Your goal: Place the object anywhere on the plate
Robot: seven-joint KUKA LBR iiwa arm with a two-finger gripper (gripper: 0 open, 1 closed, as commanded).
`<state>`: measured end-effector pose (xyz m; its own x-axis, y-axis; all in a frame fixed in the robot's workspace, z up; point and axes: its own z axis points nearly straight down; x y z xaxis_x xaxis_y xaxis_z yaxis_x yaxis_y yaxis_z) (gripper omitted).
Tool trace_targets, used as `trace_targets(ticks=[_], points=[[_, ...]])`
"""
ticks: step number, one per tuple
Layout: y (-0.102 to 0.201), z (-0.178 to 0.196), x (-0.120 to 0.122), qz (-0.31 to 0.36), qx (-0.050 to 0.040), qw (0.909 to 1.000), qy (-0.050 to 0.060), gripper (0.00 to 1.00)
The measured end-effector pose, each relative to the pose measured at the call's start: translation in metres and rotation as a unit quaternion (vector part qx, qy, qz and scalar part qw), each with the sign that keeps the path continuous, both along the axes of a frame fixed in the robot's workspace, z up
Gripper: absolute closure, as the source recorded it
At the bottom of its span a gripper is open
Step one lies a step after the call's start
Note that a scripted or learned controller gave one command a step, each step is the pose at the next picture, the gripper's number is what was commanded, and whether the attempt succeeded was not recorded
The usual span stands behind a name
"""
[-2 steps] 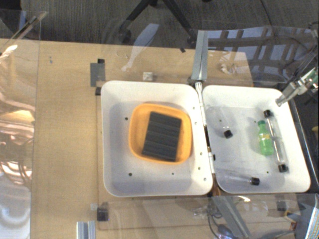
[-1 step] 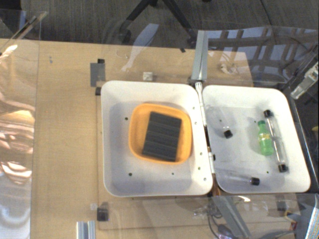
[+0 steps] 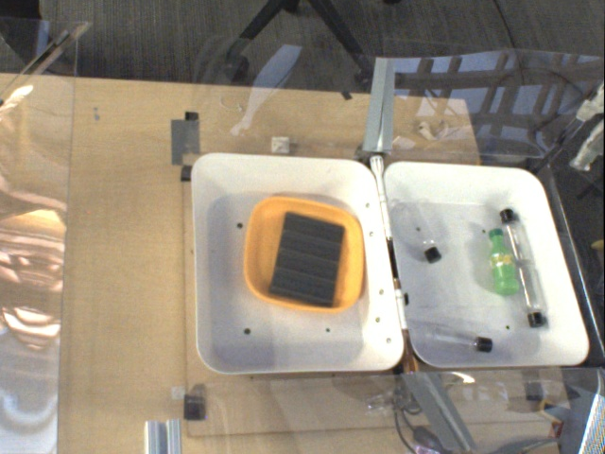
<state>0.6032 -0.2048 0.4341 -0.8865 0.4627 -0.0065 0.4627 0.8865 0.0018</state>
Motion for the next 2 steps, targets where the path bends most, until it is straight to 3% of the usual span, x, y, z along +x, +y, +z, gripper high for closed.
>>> trace_targets(ticks=[1, 2], points=[[-0.001, 0.001, -0.057, 0.087, -0.0008, 0.9962, -0.001, 0.0], [-0.001, 0.001, -0.091, 0.257, -0.0018, 0.9663, 0.0, 0.0]])
